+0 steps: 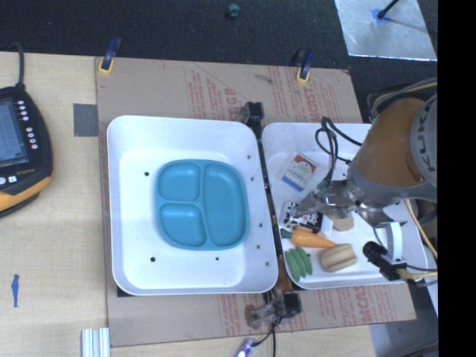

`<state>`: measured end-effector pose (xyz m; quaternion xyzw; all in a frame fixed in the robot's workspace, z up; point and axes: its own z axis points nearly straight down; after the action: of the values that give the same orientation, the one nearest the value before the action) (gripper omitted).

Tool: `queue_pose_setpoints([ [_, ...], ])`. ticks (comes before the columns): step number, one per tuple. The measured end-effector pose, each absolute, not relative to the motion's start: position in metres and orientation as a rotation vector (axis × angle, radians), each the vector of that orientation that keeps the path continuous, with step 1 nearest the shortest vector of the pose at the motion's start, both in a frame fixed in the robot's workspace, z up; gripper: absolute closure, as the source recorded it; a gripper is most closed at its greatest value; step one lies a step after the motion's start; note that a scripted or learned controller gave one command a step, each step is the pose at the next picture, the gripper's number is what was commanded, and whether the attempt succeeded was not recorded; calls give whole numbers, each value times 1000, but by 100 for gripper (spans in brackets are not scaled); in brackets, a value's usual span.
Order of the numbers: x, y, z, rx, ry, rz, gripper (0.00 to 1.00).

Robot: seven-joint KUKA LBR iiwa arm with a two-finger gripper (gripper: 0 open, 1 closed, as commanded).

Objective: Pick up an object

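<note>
Nearest edge of the right bin [281,141]: a green pod [298,262] by the left wall, and a wooden block [338,257] just right of it. A carrot [313,239] sits just behind those two, long axis roughly left-right, thin end pointing right toward the arm.

The hand [325,198] is low over the middle of that bin, arm [387,158] coming in from the right. It's mostly hidden under the wrist, so I can't tell if it's open or closed. Nothing visibly held.

My guess at the target is the black-and-white piece [301,216]. It's just left of the hand and a bit nearer, touching or nearly so, with no clear long axis from here. The carrot is next closest, directly on the near side of the hand. To grab it, the hand would need to close across that left-right axis.

A white packet [299,171] with blue and red print lies flat behind the hand, toward the far left of the bin.

The left bin [134,199] holds one blue divided plate [202,203], centred and well apart from the hand. The divider wall is in the way, so it's not the likely pick.

Both bins sit side by side on the bench [59,259].
</note>
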<state>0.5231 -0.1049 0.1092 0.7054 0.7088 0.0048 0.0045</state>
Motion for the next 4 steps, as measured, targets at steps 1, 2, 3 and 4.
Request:
queue_pose_setpoints([
  [1, 569, -115, 92, 2218, 2225, -2, 0],
  [2, 656, -157, 92, 2218, 2227, -2, 0],
  [3, 657, -157, 102, 2213, 2232, -5, 100],
  [4, 656, -123, 92, 2217, 2229, -4, 100],
])
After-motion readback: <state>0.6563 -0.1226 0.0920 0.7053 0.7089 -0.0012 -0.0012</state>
